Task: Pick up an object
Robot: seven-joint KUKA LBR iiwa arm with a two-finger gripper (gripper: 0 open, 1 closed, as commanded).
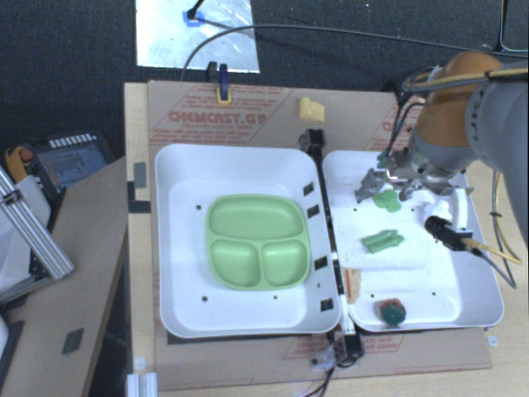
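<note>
Robot hand [382, 182] hangs low over a small green lump [387, 199] at the back of the right shallow white bin [479, 304].

From the overhead camera we cannot tell how the hand is set. We judge a slip likely, the lump lying partly under it. Nearby, a green oblong block [382, 241] lies flat, long axis left-right, tilted slightly; a round green-and-orange toy [392, 310] sits near the front rim. The green sectioned plastic plate [254, 242] sits in the left bin.

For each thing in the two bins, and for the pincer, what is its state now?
Green divided plate: flat, upright, in the left bin.
Green block: lying mid right bin.
Small green piece: lying just under the pincer.
Round green-and-orange object: resting near the right bin's front edge.
</note>
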